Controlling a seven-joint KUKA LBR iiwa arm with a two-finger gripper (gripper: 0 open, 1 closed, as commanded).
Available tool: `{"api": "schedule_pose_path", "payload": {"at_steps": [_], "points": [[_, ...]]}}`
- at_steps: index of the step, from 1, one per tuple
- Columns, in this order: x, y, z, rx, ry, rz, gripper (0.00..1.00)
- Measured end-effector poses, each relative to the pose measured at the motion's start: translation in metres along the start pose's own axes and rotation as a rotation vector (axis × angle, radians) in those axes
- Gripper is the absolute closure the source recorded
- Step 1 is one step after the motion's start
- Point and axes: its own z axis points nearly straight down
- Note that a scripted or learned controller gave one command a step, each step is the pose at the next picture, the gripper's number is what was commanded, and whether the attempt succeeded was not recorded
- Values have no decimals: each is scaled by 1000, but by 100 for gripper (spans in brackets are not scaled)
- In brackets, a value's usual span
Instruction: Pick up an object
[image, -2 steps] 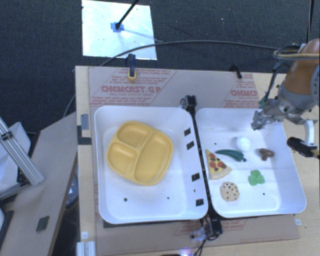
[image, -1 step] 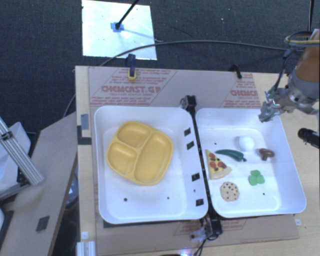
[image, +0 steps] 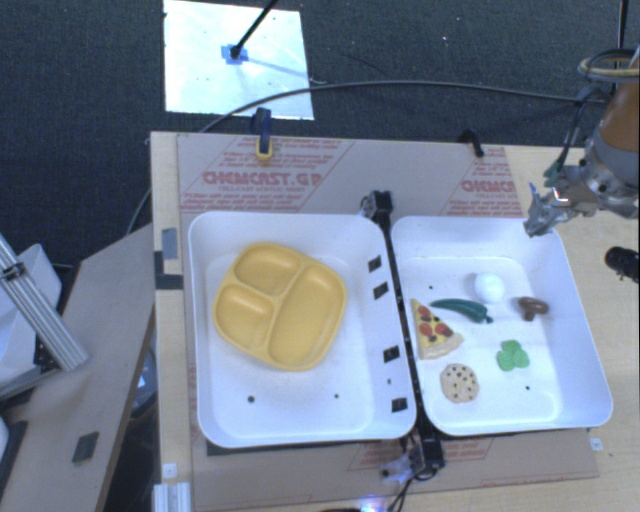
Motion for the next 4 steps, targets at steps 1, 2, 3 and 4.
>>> {"api": "schedule_pose_path", "payload": {"at_steps": [1,2,3,4], "points": [[62,6,5,4,3,-6,100],[122,5,-3,3,3,-6,100],[176,-1,9,5,3,-6,100],[237,-2,1,4,4,-7,100]]}}
